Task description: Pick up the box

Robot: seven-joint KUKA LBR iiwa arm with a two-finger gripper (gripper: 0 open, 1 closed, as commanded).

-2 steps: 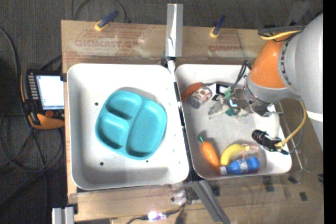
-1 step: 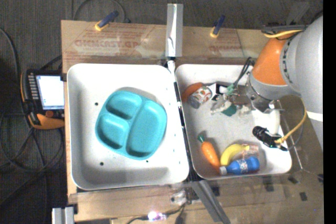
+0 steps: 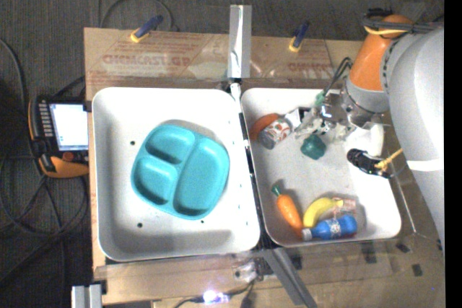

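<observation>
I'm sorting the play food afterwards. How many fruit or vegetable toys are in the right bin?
2. A carrot lies near the front left of the right bin, and a banana sits just right of it, above the blue bottle. The arm may hide others.

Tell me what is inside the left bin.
The left bin holds one thing, a turquoise divided tray with three compartments, lying slightly tilted near the middle. The bin floor under the tray is covered, so whatever lies beneath cannot be seen.
</observation>
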